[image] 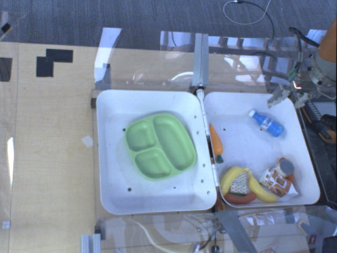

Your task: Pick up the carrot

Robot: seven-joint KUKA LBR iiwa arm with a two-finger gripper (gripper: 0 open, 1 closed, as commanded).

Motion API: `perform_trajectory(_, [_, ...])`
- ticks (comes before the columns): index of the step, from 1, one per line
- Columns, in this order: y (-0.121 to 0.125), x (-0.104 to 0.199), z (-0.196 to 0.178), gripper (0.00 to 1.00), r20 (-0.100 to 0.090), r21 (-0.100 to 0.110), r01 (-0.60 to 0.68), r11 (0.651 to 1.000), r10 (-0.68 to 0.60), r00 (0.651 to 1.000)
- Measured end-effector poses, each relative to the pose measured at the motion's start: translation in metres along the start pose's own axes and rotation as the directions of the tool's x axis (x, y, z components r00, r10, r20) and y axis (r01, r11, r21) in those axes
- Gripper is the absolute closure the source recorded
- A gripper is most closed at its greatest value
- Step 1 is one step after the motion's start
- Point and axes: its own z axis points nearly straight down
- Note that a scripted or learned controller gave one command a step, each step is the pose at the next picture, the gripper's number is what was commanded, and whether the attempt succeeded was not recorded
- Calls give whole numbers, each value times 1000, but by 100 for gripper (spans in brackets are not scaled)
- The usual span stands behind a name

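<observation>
Evidently early: the small orange carrot with its green top [216, 141] is lying untouched in the right-hand shallow white bin [239, 105], tight against the wall it shares with the left bin [110, 141]. The grey two-finger gripper [284, 95] is hovering over the right bin's far right corner, well apart from the carrot. Whether its jaws are wide or narrow, I cannot tell; nothing is sitting between them. Reaching, closing and lifting are all remaining.

Count: two bins on the bench. One green three-compartment plastic plate [160, 145] is sitting in the left bin. The right bin is holding one carrot, one blue plastic bottle with a white cap [267, 124], one yellow banana [258, 186], and one orange-and-white printed carton [277, 179].
</observation>
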Motion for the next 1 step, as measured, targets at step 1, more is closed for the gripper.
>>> perform_trajectory(1, [-66, 41, 102, 0, 0, 3, -191, 982, 191, 982])
